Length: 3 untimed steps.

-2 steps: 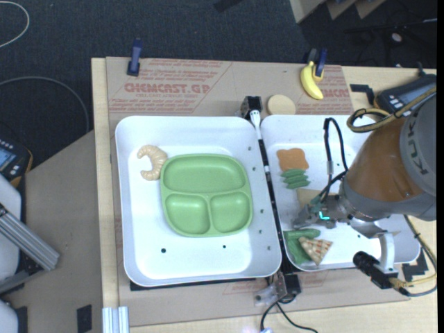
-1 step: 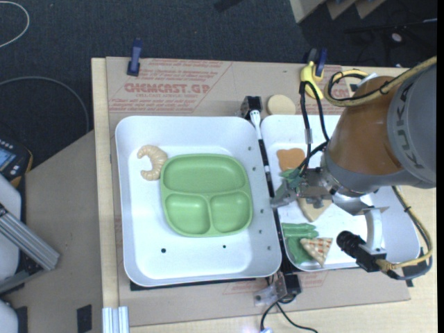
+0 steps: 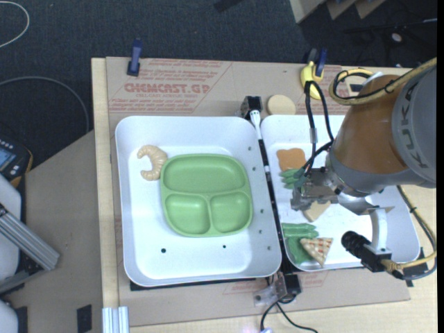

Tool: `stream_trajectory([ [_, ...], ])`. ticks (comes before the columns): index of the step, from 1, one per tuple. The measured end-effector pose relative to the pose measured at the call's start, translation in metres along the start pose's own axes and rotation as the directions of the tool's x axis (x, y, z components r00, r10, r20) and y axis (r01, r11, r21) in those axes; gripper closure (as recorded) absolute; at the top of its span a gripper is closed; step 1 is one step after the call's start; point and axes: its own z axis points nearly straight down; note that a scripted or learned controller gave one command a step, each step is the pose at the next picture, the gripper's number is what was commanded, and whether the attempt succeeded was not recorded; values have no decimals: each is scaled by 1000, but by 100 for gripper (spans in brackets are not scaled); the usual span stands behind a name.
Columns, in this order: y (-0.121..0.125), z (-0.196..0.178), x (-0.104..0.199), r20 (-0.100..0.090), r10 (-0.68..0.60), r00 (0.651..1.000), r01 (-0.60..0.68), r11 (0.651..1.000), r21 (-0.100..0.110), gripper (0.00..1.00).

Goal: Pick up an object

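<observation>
The gripper [image 3: 309, 198] is down in the right bin [image 3: 402, 245], among small toy foods; whether its fingers are apart, together or clamped cannot be told. Nearest are an orange slab [image 3: 291, 159] and a green leafy piece [image 3: 289, 177], just beside the gripper. They look like light, stiff plastic, probably slick; the slab's 2 straight edges look the surest hold. Near the front wall lie a green pod [image 3: 300, 231] and a pizza slice [image 3: 316, 246], touching, so 1 may drag the other. The left bin [image 3: 132, 207] holds a green divided tray [image 3: 206, 194] and a croissant [image 3: 152, 161], well apart from the arm. Cables crowd the tabletop [image 3: 166, 85] behind.
</observation>
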Motion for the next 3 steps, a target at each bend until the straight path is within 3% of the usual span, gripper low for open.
stream_trajectory([
  [3,2,-30,1,1,-1,1000,1,1000,-4,100],
])
